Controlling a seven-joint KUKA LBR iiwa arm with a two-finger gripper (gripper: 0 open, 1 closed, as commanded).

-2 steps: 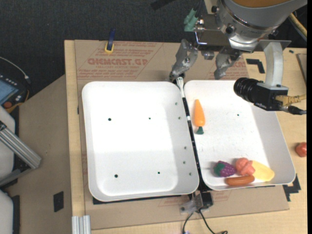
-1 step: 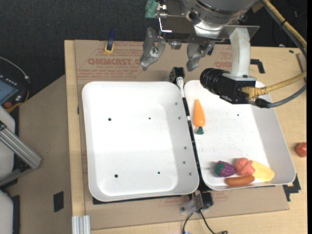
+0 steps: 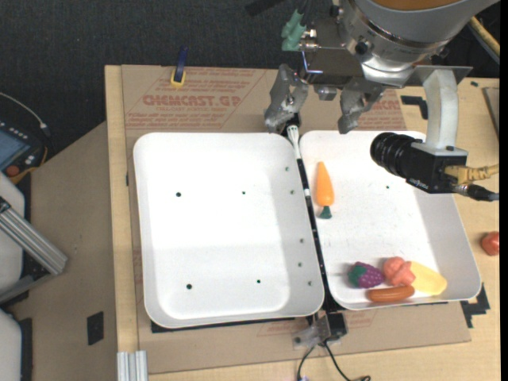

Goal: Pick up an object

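My gripper [image 3: 314, 111] hangs open above the far edge of the bins, over the divide between them, with nothing between its two grey fingers [image 3: 279, 101]. In the right bin [image 3: 444, 221] an orange toy carrot [image 3: 324, 184] with a green tip lies near the left wall, just in front of the gripper. At the bin's near side sit purple grapes [image 3: 366, 275], a pink-orange toy [image 3: 399, 271], a yellow piece [image 3: 429, 279] and a red sausage [image 3: 389, 294], all bunched together.
The left bin [image 3: 222, 221] lies beside the right one. A black camera on a white bracket [image 3: 413, 162] overhangs the right bin's far side. A small orange object [image 3: 491, 244] rests on the bench at the far right. A yellow-and-blue clip [image 3: 179, 71] sits on the cardboard at the back.
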